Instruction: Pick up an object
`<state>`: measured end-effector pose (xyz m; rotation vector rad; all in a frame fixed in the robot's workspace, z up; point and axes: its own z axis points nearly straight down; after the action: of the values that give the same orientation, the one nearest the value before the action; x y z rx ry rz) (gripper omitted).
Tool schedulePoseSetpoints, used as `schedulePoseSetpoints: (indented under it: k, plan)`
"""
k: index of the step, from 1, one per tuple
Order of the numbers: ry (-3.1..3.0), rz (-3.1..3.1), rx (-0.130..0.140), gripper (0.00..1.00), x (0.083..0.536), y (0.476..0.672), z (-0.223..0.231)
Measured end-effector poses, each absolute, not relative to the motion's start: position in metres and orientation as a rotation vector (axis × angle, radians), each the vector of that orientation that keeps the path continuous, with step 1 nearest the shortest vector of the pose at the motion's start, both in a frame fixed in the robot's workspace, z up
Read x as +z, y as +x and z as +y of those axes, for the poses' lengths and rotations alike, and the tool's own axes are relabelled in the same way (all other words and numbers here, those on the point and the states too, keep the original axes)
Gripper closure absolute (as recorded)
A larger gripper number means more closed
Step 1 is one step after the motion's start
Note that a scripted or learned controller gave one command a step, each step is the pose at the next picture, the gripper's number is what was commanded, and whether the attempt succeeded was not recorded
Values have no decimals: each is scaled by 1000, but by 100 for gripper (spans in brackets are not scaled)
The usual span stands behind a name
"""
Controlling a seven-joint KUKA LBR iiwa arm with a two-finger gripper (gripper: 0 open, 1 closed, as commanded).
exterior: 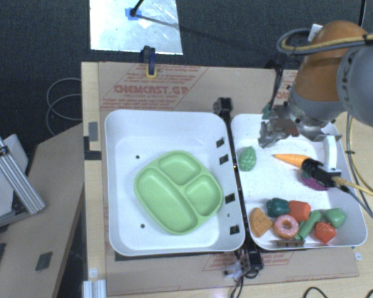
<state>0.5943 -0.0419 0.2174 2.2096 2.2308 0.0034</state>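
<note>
My gripper (269,134) hangs over the back part of the right bin (354,211), below the grey and orange arm. A green leafy toy (247,159) lies just down and left of it, near the bin's left wall. An orange carrot (291,159) lies to its lower right, and a purple toy (309,181) sits beyond the carrot's thick end. Along the front of the bin lies a cluster: an orange slice (260,221), a pink donut (286,226), a teal piece (276,205), a red piece (300,210) and several green and red pieces.
The left bin (124,141) holds a light green divided plate (178,192). A black divider with clips (227,154) runs between the bins. Cardboard (155,85) lies under both bins, and a blue clamp (148,58) stands at the back.
</note>
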Motion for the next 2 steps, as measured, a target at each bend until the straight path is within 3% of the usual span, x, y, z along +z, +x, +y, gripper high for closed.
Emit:
schedulePoseSetpoints:
  k: [1,2]
  plan:
    - [2210,2231,6,100,230,618,3]
    - [2213,2228,3,100,233,624,34]
